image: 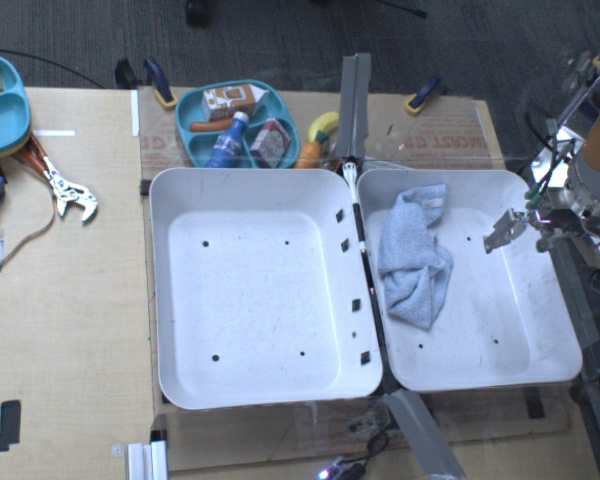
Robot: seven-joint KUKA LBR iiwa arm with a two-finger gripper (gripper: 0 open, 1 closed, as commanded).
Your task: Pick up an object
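Cloth (414, 256) lies crumpled in the right bin (540, 358), left of my tool (504, 230), whose state I cannot tell; I'd descend onto its thickest fold.

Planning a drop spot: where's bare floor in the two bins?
Left bin: whole floor bare, wall to wall. Right bin: bare from the grey cloth across to the right wall, and along the near wall. Crowded at its left side, where the cloth lies against the divider.
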